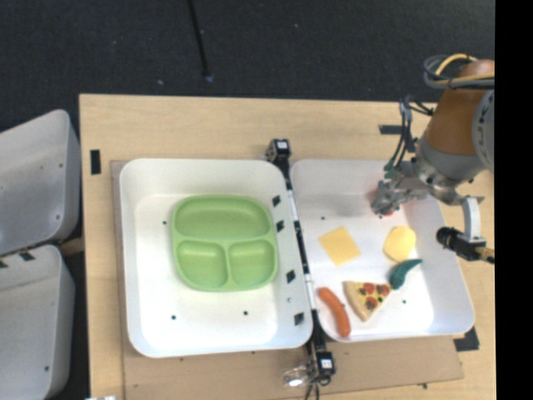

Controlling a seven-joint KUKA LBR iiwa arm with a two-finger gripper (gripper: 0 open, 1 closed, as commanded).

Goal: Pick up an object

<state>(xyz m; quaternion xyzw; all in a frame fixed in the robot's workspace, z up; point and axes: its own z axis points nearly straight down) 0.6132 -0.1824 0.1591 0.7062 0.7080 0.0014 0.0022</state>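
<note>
The right bin [333,186] holds several toy foods: a yellow cheese square [340,245], a round yellow piece [400,242], a dark green pepper [404,271], a pizza slice [367,297] and a red-orange sausage [335,311]. My gripper [387,198] hangs over the right bin's back right part, above and slightly left of the round yellow piece. Nothing shows between its fingers.
The left bin [141,307] holds a green divided plate [224,242]. A black clamped divider [293,240] runs between the two bins. The arm's grey body with its orange band [454,127] comes in from the right over the bin's far corner.
</note>
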